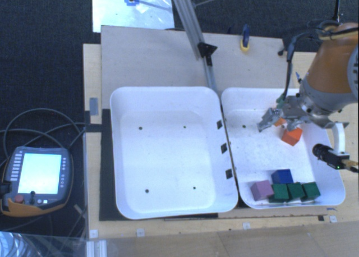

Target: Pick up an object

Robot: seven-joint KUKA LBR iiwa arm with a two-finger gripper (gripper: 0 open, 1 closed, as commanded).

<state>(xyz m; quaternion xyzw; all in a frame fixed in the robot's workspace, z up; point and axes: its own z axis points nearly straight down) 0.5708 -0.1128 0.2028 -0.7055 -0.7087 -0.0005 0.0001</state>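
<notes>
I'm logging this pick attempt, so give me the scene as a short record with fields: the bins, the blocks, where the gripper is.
left bin: white, shallow, no blocks visible inside
right bin: white, shallow, holds all the blocks
orange block: upper part of the right bin, just beside the gripper
blue block: near the bin's front edge
pink block: front edge, leftmost of the cluster
green blocks: front edge, in a row right of the pink one
gripper: over the right bin, next to the orange block; grasp unclear
</notes>
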